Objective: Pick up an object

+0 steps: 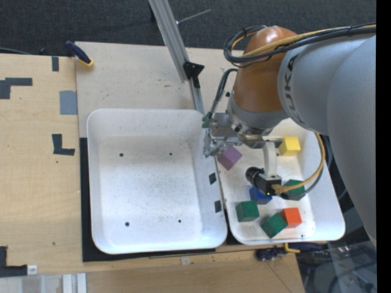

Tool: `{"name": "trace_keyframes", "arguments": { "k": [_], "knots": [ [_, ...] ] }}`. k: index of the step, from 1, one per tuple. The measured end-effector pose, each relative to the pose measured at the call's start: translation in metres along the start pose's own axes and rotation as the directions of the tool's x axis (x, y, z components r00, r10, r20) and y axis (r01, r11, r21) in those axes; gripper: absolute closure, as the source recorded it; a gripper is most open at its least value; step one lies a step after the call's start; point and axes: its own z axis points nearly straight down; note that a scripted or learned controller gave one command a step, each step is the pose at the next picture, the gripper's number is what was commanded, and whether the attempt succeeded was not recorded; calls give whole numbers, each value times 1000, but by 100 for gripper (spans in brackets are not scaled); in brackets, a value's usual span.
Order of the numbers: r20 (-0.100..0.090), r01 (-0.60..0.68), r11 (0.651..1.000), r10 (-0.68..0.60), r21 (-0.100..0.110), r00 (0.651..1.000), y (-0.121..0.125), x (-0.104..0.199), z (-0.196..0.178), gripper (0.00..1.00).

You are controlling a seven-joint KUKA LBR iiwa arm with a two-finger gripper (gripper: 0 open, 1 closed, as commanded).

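One fixed camera looks down at a slant from above the counter [36, 163], taking in both white bins [146, 182], with the arm [330, 78] close beneath it, entering from the right.

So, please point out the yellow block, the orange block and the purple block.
yellow block [291, 145], camera view, top face.
orange block [292, 216], camera view, top face.
purple block [230, 158], camera view, visible face.

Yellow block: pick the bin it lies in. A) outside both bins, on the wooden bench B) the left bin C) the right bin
C: the yellow block lies in the right bin, near its far end, along with the purple block and the orange block.
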Motion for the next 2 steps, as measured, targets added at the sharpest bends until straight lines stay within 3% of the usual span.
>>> {"name": "trace_keyframes", "arguments": {
  "k": [1,2],
  "knots": [
    [1,-1,1000,1,0,1000,-10,51,7,100],
    [2,-5,1000,5,-1,1000,-9,48,7,0]
  ]
}}
